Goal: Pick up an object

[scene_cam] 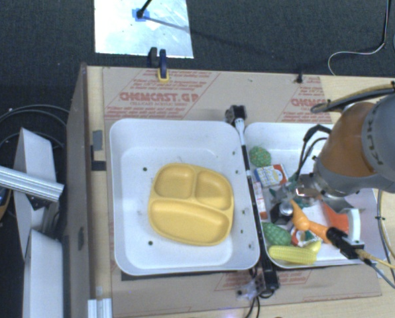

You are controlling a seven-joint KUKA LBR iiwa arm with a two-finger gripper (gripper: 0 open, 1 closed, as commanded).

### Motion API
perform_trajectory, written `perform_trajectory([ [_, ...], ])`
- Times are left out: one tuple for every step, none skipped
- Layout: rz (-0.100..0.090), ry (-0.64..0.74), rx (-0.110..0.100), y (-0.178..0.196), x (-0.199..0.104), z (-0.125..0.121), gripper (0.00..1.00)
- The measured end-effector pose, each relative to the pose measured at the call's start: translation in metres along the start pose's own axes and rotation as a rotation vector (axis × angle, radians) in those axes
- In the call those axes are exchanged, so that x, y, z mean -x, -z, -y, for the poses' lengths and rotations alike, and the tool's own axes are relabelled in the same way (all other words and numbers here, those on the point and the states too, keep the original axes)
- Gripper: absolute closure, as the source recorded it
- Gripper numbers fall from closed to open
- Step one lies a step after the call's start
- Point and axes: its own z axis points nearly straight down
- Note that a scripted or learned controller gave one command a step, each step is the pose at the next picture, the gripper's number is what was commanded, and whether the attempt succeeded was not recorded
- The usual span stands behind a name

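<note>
Right, your gripper (291, 201) sits low in the right bin (277, 132); can't tell its grip state. Carrot (308, 225) lies just beside it, long axis diagonal, running toward bottom right. Corn (295, 254) below. Board (159, 98) reads "CHEMCAST GP".

We see open floor in the left bin (128, 177) only around the yellow tray (191, 203), which fills its middle; the widest strips lie along the far and left walls. The right bin (280, 132) is crowded: a green ball (260, 156), a small box (270, 175), a carrot (305, 222) and corn (295, 254) lie close together, with the arm (356, 148) over its right half. The far strip there is free.
</note>
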Motion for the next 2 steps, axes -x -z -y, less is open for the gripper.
perform_trajectory([
  [0.0,0.003,0.002,0.001,0.001,-0.039,0.0],
  [0.0,0.0,0.0,0.0,-0.004,-0.002,0.0],
])
